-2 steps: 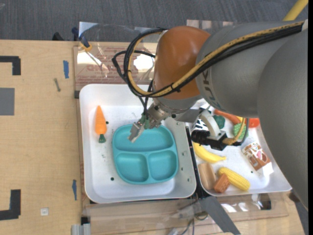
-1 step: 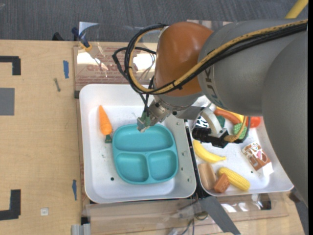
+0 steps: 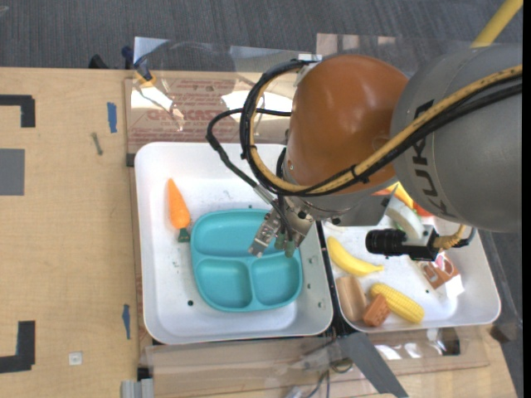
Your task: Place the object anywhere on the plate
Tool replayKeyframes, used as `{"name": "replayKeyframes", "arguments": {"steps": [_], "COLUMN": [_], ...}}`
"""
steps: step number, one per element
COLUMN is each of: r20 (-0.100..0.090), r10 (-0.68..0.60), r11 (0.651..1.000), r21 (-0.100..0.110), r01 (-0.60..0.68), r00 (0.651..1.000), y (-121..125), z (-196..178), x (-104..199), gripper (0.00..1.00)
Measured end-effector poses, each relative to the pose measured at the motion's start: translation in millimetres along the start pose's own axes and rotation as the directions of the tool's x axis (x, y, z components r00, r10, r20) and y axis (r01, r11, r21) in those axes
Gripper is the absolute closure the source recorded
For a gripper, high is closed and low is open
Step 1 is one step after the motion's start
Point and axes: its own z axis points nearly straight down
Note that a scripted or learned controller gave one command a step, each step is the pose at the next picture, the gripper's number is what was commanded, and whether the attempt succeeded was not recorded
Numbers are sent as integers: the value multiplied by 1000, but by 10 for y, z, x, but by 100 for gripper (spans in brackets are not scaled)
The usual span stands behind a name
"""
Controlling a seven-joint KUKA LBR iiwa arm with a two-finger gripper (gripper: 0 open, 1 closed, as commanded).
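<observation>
The tool hangs directly above the teal plate — upper right compartment — though whether it grips anything, I cannot tell.

A robotics lab: a cabled arm over a plywood bench with white bins of toy food.

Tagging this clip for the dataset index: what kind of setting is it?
Likely a robotics lab pick-and-place bench, not a kitchen. A grey and orange arm with its gripper reaches over two white bins; the food is toys, such as a carrot and corn, beside a teal divided plate.
</observation>
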Motion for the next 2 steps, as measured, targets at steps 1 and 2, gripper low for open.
{"name": "replayKeyframes", "arguments": {"steps": [1,2], "r20": [7,2], "r10": [-124,-396], "r11": [992,918], "r21": [-7,0], "r01": [124,396], "r00": [992,918], "y": [174,-17], "z": [-1474,-1157], "x": [136,23], "gripper": [100,100]}}
